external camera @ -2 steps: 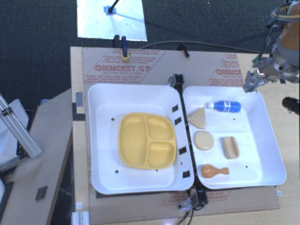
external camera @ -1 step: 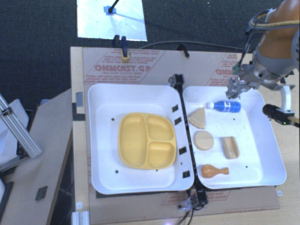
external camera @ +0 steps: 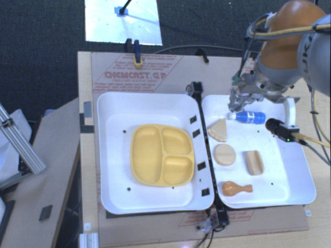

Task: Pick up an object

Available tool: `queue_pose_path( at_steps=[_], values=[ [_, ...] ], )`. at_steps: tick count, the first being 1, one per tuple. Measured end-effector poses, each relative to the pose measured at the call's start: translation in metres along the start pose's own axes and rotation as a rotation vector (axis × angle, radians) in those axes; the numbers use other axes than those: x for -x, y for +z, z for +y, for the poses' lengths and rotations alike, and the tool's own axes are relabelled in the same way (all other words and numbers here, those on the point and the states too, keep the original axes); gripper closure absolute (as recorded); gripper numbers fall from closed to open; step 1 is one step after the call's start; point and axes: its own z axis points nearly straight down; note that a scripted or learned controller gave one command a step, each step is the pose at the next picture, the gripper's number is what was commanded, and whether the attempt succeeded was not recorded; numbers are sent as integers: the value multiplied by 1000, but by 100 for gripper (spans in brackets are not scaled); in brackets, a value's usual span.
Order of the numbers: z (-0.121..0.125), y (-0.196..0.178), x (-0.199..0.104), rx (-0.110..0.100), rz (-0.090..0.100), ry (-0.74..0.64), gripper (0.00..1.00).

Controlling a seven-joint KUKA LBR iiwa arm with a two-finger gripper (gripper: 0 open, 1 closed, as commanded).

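The right bin point(external camera: 297, 187) holds a blue and white bottle point(external camera: 249, 118) lying on its side at the back, a tan wedge point(external camera: 219, 130), a round cream disc point(external camera: 225, 154), a tan bread-like block point(external camera: 254, 162) and an orange chicken leg point(external camera: 236, 188) at the front. My gripper point(external camera: 236, 104) hangs at the back of the right bin, just above the white cap end of the bottle. Nothing shows between its tips.
The left bin point(external camera: 114, 138) holds a yellow divided plate point(external camera: 161, 155). A black hinge strip point(external camera: 202, 143) runs between the bins. A black cable and connector point(external camera: 282, 129) cross the right bin's back right part. The orange-banded arm point(external camera: 292, 30) looms over the back right corner.
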Motion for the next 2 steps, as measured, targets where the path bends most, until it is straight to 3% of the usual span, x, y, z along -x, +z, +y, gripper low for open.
queue_pose_path(
  at_steps=[2],
  values=[
    [-22, 16, -107, 0, 0, 0, 100]
  ],
)
